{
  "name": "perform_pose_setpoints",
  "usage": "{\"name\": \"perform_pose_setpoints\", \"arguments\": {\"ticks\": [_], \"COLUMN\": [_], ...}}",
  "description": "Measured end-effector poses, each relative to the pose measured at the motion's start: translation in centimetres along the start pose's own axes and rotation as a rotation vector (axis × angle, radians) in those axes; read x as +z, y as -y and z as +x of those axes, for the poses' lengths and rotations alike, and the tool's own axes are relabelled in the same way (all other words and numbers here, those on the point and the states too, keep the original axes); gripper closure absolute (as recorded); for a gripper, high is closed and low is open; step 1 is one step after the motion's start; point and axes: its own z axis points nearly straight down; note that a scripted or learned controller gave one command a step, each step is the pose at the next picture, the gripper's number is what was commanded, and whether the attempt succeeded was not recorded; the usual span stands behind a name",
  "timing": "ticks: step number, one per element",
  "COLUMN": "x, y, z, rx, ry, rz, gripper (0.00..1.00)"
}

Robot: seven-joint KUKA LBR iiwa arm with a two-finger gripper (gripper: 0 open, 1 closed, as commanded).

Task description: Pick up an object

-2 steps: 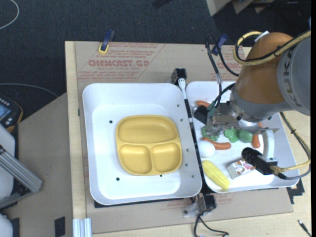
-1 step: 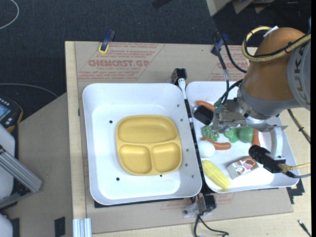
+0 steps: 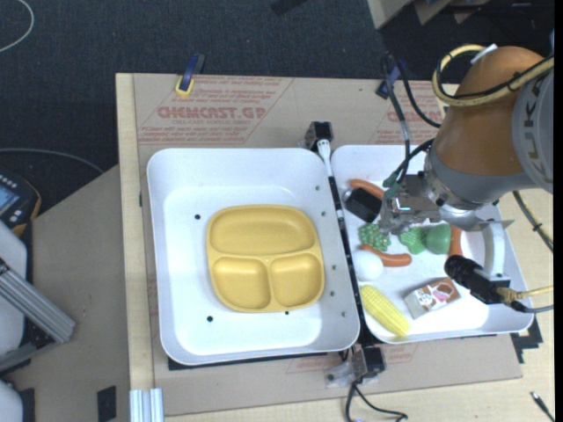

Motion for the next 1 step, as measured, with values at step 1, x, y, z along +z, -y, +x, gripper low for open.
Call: {"name": "perform_pose_setpoints", "arguments": {"ticks": [1], "x": [1.65], "y": [0.65], "z": [0.93], "rx": [-0.001], "ry": [-0.002], "rz": [0.007], "gripper": [1.00]}}
